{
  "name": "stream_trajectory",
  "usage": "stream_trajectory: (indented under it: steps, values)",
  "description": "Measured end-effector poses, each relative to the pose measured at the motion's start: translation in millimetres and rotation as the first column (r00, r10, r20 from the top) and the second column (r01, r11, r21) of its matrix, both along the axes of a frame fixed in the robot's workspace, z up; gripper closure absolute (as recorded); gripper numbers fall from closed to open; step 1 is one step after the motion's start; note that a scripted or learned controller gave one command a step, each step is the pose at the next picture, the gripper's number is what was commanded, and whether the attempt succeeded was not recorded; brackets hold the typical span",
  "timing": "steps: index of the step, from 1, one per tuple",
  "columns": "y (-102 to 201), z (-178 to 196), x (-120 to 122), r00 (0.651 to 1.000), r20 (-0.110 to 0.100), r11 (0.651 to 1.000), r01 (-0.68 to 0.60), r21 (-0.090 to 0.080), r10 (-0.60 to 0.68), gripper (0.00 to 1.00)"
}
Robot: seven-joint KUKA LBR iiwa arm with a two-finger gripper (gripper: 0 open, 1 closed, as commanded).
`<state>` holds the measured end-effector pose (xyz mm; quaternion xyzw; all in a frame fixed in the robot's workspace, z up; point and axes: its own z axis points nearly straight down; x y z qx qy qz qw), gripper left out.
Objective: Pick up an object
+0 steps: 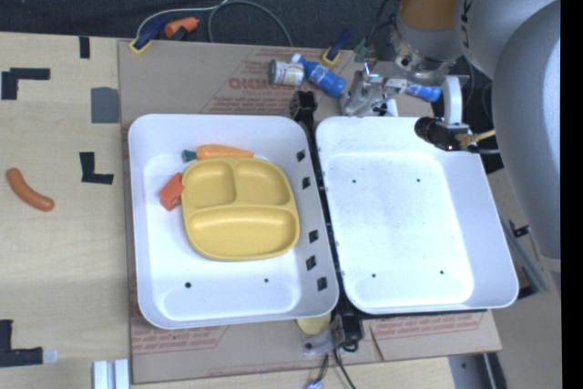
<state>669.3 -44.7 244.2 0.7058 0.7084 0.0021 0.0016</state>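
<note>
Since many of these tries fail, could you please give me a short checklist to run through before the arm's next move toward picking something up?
1. Objects to pick are in the left bin: ok; a yellow divided plate, a toy carrot and an orange piece lie there.
2. Carrot is free to grasp: cannot tell; it lies against the plate's far edge.
3. Gripper is above a target: not ok; it sits at the far rim of the right bin.
4. Gripper is carrying nothing: cannot tell; clutter behind it hides this.
5. Orange sausage-shaped toy is inside a bin: not ok; it lies on the bench, left of both bins.
</note>
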Motion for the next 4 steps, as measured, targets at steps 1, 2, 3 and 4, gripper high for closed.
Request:
stream_trajectory:
  steps: [1, 2, 3, 4]
  values:
    - [67.7, -44.4, -44.0, 1.0, -0.013, 1.0, -0.002, 0.0, 0.002, 1.0]
    - [-23.7, -61.5, -34.9, 1.0, -0.008, 1.0, 0.011, -0.006, -0.011, 1.0]
    - [38.7, -60.5, -36.0, 1.0, -0.008, 1.0, -0.002, 0.0, 0.002, 1.0]
    - [35.9, -60.5, -36.0, 1.0, -0.008, 1.0, 0.002, -0.001, -0.002, 0.0]
